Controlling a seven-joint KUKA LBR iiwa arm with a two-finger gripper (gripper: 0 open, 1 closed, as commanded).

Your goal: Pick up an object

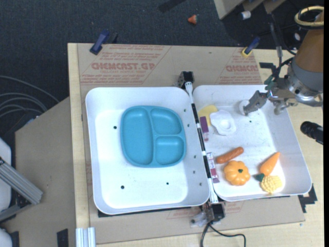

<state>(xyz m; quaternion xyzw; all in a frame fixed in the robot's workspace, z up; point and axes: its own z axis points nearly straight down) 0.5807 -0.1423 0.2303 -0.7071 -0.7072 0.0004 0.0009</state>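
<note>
The right bin [295,138] holds several toy foods. A white piece [223,123] lies beside a yellow slice [207,110] near the bin's back left. An orange sausage [229,155], a small pumpkin [237,172], a carrot [270,163] and a corn cob [272,183] sit along the front. My gripper [265,105] hovers over the back of this bin, right of the white piece. It is open, with nothing between its spread fingers.
A blue compartment plate [152,136] lies in the left bin [103,153]. Clips [186,78] hold the bins at the centre divider. The arm's orange band [312,50] enters from the upper right. Blue clamps [99,43] pin the cardboard base.
</note>
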